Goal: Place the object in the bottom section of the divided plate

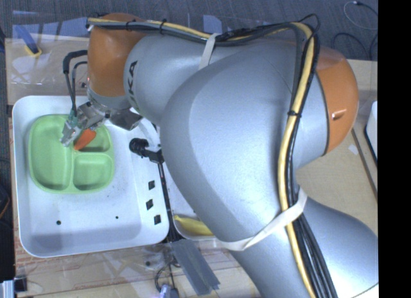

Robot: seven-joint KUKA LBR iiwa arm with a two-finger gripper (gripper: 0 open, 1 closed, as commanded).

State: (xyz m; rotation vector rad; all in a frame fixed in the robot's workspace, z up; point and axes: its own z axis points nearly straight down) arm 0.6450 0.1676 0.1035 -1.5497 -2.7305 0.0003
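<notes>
Left of frame: the claw (72, 130) is hovering over the green divided plate (48, 162) in the left bin (77, 226), apparently pinching a small orange object (85, 139) at the plate's upper right compartment. The object is looking light and smooth, likely slippery; gripping across its middle seems safest.

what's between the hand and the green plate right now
In the camera view, an orange object lies at the tip of the hand, over the green divided plate, near its upper right section. Whether the hand grips it can't be told.
</notes>
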